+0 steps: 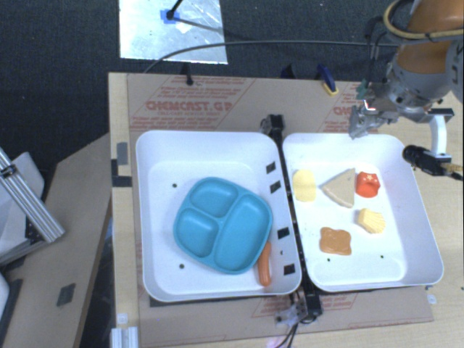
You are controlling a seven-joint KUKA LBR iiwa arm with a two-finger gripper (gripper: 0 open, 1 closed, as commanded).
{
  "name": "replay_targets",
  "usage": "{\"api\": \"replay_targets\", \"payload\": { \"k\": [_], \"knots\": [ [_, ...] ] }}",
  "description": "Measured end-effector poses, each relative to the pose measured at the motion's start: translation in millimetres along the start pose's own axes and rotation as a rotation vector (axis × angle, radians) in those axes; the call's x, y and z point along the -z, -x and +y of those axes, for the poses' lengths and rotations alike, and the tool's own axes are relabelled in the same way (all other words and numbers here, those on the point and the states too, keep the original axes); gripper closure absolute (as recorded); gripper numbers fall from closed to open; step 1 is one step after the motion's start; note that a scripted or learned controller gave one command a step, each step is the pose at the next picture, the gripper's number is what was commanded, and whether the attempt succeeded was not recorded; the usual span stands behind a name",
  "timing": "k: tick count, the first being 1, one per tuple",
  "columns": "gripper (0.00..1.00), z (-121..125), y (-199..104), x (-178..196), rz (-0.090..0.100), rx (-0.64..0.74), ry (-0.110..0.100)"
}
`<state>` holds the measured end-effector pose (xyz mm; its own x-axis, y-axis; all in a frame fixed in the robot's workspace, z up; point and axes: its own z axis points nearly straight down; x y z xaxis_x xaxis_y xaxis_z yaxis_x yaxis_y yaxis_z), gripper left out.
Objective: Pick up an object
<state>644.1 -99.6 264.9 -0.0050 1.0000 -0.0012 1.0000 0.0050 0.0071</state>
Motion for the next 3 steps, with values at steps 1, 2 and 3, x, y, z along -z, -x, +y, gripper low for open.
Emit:
{"api": "replay_targets", "payload": {
  "k": [1,2,3],
  "knots": [
    [1.00,-12,-61,-12,0.003,0.005,-0.007],
    [1.00,-24,-114,-28,0.003,0.005,-0.008],
    [1.00,-41,-170,-22,0.003,0.006,-0.007]
  ]
}}
